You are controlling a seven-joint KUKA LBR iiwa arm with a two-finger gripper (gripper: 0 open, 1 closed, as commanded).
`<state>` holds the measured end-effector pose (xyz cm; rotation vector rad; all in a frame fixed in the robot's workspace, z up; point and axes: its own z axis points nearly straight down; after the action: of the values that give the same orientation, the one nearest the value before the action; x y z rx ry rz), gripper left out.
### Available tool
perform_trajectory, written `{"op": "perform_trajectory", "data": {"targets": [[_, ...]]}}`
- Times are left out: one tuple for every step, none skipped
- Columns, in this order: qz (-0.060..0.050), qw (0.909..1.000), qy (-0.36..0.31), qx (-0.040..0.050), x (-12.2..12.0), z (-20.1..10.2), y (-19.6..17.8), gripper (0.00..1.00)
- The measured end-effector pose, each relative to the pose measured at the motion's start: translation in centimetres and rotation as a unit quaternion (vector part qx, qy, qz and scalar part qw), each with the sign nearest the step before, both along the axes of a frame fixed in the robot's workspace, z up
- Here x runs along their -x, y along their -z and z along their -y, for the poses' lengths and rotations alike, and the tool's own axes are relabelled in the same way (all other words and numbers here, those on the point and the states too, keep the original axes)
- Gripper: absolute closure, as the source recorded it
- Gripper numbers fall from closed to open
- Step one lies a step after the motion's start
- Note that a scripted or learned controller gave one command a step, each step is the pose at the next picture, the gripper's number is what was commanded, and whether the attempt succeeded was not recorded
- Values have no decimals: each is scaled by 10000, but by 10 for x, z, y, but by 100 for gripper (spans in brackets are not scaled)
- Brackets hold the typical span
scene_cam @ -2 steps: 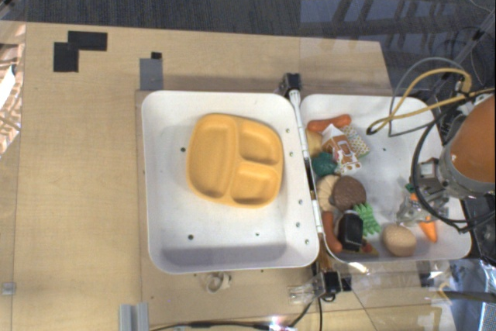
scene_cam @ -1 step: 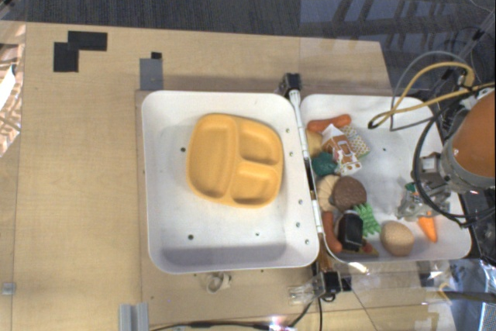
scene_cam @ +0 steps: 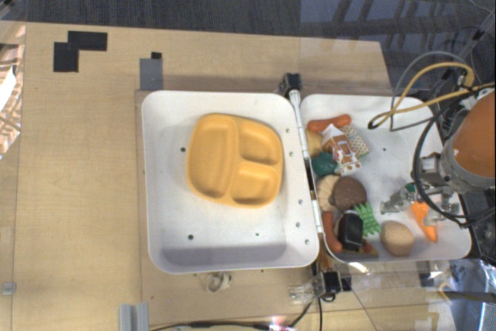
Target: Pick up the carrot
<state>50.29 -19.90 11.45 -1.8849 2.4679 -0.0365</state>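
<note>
A: Front edge of the counter (scene_cam: pixel 77 244) first: cables and a small clip sit just below the bins. Count the bins?

B: Two white bins side by side. Left bin (scene_cam: pixel 167 190) carries one yellow divided tray (scene_cam: pixel 235 159), three compartments. Right bin (scene_cam: pixel 387 108) carries the clutter.

A: Clutter count?

B: Packed along its left side: one orange-red sausage-like piece (scene_cam: pixel 328 123), one small patterned carton (scene_cam: pixel 346 147), one brown round piece (scene_cam: pixel 348 194), one black item (scene_cam: pixel 350 229), one green leafy bit (scene_cam: pixel 370 221). One beige egg-shaped piece (scene_cam: pixel 397 237) sits further right. Anything deeper in the pile I can't separate.

A: Carrot?

B: One carrot (scene_cam: pixel 425 218), orange, near the right bin's front right area, just right of the egg shape.

A: Claw?

B: Claw (scene_cam: pixel 415 201) sits right at the carrot's upper end, arm coming in from the right. Metal parts overlap the carrot; can't tell whether the claw is spread or clamped, or whether it grips anything.
</note>
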Motion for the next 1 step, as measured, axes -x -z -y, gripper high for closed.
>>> {"op": "perform_trajectory", "data": {"targets": [[-123, 9851, -1715, 5, 9, -4, 23, 0]]}}
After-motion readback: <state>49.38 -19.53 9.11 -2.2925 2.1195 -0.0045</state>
